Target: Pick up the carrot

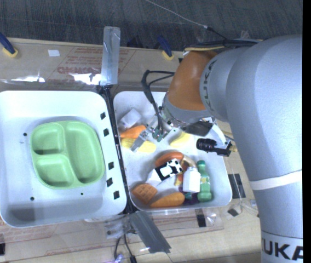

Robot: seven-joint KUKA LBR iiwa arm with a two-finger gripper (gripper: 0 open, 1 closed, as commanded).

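Claw [147, 137] sits low in right bin [221, 171], touching carrot [131, 132] near bin's far-left corner; finger state cannot be determined.

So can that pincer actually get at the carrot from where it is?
Probably yes: the pincer hangs right at the carrot in the right bin, and nothing lies over the carrot.

Two white bins [2, 147] (side by side), one green divided tray [67, 153], one green-capped bottle [203, 181]
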